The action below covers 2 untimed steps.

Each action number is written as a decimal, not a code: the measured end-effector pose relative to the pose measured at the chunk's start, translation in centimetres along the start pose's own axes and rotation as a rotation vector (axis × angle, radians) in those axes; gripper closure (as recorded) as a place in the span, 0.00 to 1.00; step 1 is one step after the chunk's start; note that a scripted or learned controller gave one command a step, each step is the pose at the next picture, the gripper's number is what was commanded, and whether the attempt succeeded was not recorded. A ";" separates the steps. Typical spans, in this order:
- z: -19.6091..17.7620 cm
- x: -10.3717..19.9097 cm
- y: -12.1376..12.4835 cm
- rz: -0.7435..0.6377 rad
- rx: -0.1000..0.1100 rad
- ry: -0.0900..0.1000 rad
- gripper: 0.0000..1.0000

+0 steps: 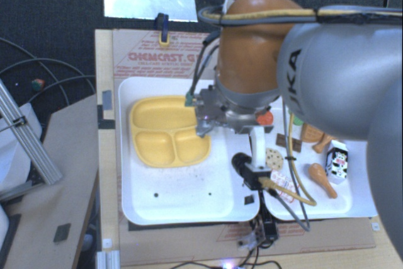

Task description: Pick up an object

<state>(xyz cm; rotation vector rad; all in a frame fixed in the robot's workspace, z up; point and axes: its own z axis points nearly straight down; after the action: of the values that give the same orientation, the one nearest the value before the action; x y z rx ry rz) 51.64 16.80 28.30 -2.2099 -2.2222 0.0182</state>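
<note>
White bins: two sit side by side on my desk point(107, 135); the left bin point(189, 192) fills the lower middle of the frame, the right bin point(352, 198) the lower right.
Nearest objects: an orange drumstick-shaped toy point(321, 178) and a small black-and-white carton point(338, 162) lie near the right bin's front, with a speckled round piece point(272, 157) by the divider.
Yellow tray point(169, 131): a three-compartment plate in the left bin's upper left, lying flat.
My hand point(208, 129): it hangs at the tray's right rim, mid-frame; I cannot tell how it is set or whether it has anything.
Step, as I judge it: descending for a grasp; the tray rim is the likeliest target, so I should straddle it squarely.
Room: bare bin floor lies below the tray; the divider and my dangling cables crowd the right.
</note>
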 end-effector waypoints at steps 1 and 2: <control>3.5 -7.2 -0.3 0.011 -0.012 0.001 1.00; -5.2 -10.1 -0.2 0.007 -0.024 0.004 1.00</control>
<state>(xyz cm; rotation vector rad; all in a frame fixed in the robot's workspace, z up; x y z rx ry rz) 51.55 6.75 33.58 -2.2283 -2.2246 -0.0130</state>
